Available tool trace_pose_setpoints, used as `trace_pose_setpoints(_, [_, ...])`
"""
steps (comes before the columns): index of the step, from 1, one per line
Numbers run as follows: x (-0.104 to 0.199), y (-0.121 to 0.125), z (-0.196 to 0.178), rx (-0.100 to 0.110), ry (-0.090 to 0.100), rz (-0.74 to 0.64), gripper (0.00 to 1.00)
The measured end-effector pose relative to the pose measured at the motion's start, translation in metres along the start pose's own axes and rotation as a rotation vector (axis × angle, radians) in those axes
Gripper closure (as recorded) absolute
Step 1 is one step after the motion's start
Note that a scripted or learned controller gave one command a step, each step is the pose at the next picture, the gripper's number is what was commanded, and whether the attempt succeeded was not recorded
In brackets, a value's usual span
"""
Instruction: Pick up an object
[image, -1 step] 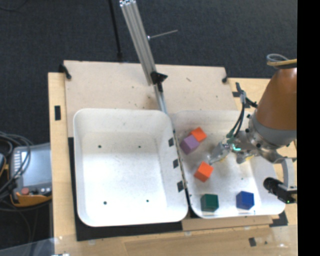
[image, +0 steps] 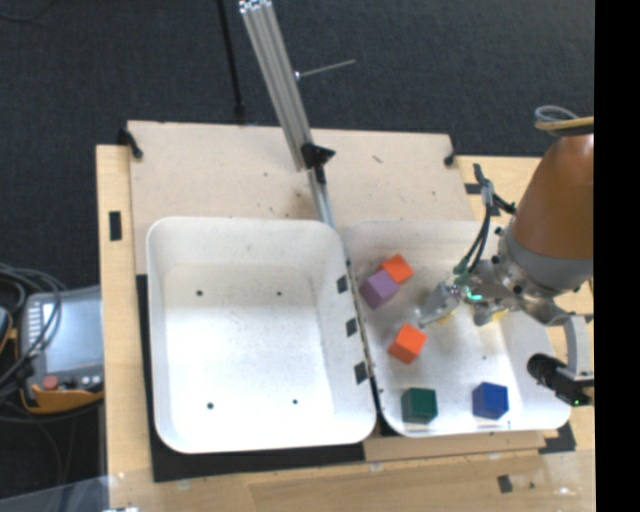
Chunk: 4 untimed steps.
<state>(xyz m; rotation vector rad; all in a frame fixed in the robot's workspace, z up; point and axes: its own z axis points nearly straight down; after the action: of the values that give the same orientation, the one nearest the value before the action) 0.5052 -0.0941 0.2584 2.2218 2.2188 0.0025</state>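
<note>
White and shallow, the left plastic bin (image: 250, 335) has nothing in it, while the right white bin (image: 455, 240) holds five small cubes: one purple (image: 379, 288), two orange (image: 398, 268) (image: 407, 343), one green (image: 420, 405) and one blue (image: 490, 400). The cubes have no long axis; most sit turned at an angle to the bin walls. The gripper (image: 440, 308) hangs just right of the lower orange cube, and I cannot tell how wide it is open; no cube is seen in it.

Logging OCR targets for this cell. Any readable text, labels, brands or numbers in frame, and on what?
None readable.
Blocks, e.g. the purple block and blue block: plain faces, no markings.
Bins, e.g. the left bin: dark specks, no lettering.
Pendant at the left edge: screen too blurred to read.
Arm: no legible label.
</note>
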Motion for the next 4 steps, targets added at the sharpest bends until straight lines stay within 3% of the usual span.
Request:
trace_pose_setpoints(2, [-0.006, 0.005, 0.118, 0.008, 0.000, 0.000, 0.00])
trace_pose_setpoints(3, [-0.007, 0.006, 0.161, 0.000, -0.002, 0.000, 0.00])
trace_pose_setpoints(4, [-0.008, 0.007, 0.149, -0.004, -0.001, 0.008, 1.00])
